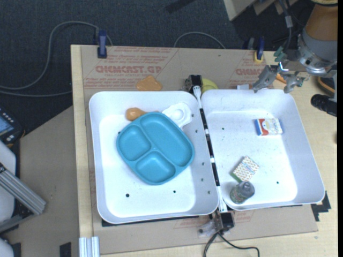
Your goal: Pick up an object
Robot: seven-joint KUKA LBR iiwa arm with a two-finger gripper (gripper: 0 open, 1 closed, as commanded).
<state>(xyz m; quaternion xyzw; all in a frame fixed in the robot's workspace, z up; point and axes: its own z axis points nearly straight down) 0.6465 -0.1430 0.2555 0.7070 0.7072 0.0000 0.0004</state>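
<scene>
I had the gripper (274, 78) parked high over the far rim of the right bin (300, 191), and its two fingers stood apart with nothing between them. I judged that pose a waiting one: raised and off to the edge, it left the bin floor open to the camera so a target could be chosen.

The candidates all lay nearer the camera than the jaws. Closest was a small red, white and blue packet (267, 127), a little below and just left of the jaws, lying flat and alone, which made it the easiest reach in my view. Farther down sat a patterned little box (245, 168), tilted, and just beyond it a grey rounded object (241, 191) tucked near the bin's front corner, where the wall would crowd one finger.

Well to the left of the jaws, the left bin (107, 197) held a blue divided plate (154, 147), too broad and flat for a pinch, I thought. It overlapped a white piece (178, 114) and lay beside a small orange item (134, 113); I could not make out what either was.

The arm was cut off at the frame's upper right, so I saw little above the wrist. A yellow-green thing (207, 84) behind the bins' dividing edge was half hidden, and an orange shape (149, 83) on the board was too blurred to name.
</scene>
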